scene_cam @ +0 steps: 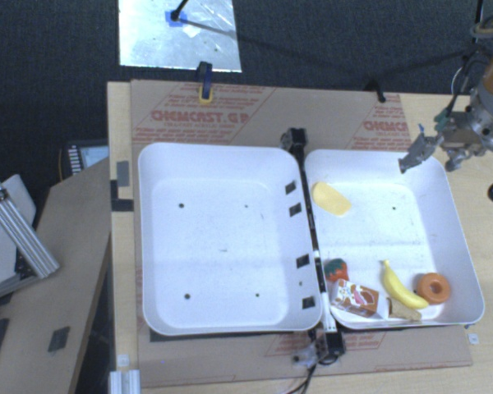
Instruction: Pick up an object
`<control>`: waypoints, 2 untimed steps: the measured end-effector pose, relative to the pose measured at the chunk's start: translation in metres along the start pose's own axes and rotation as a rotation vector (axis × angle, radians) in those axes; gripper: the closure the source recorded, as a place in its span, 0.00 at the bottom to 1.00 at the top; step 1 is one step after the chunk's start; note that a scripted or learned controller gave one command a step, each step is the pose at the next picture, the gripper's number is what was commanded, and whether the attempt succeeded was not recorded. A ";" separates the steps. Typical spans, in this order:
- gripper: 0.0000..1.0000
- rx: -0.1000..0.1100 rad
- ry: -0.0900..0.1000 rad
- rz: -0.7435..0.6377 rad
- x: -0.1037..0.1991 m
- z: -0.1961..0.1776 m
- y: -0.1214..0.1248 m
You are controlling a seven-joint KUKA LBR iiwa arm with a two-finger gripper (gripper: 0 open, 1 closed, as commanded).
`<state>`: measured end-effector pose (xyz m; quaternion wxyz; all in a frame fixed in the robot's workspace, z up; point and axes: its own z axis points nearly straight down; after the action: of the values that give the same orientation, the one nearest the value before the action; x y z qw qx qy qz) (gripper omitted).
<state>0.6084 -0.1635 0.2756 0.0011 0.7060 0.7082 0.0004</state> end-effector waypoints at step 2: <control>0.00 0.005 0.002 -0.005 0.018 0.197 0.060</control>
<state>0.6685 -0.1458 0.0784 -0.0014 0.7043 0.7099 -0.0003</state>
